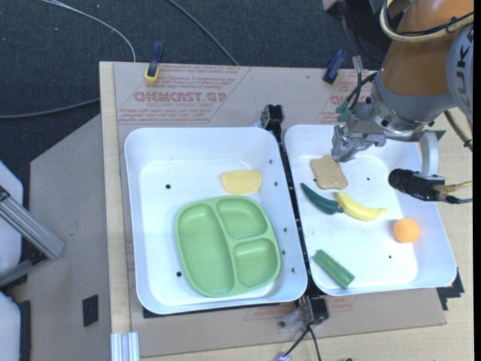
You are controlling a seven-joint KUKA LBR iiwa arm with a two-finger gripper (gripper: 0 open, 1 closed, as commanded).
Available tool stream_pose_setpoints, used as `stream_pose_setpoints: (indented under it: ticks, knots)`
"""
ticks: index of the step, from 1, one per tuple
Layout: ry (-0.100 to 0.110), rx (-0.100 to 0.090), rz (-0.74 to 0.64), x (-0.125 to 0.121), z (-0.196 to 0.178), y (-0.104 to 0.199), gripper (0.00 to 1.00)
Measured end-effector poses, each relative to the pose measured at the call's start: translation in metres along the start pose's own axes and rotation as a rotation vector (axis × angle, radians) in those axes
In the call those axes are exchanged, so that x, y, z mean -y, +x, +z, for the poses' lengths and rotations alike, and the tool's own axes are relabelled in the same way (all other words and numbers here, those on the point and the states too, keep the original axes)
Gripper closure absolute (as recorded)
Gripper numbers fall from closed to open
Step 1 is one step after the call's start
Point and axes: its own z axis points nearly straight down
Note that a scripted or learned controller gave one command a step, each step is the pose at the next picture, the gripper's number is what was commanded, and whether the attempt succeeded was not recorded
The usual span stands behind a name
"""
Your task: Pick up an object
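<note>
My gripper (pixel 343 150) hangs over the back of the right bin (pixel 443 273), right above the far edge of a tan cracker-like slice (pixel 328 174). Whether it touches the slice I cannot tell. In front of the slice lie a dark green pepper (pixel 320 199) and a yellow banana (pixel 359 207). An orange ball (pixel 406 230) rests toward the right side, and a green block (pixel 333 268) lies near the front edge.
The left bin (pixel 143 171) holds a green divided tray (pixel 225 244) and a pale yellow piece (pixel 241 181) behind it. A black clamp (pixel 272 116) sits between the bins at the back. A black cable fitting (pixel 412 181) overhangs the right bin.
</note>
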Motion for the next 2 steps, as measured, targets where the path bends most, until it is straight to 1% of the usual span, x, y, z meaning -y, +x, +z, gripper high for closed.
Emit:
stream_pose_setpoints:
  ticks: [1, 2]
  knots:
    - [-0.001, 0.000, -0.001, 0.017, -0.002, 0.055, 1.00]
    - [-0.001, 0.000, -0.001, 0.024, 0.001, 0.105, 1.00]
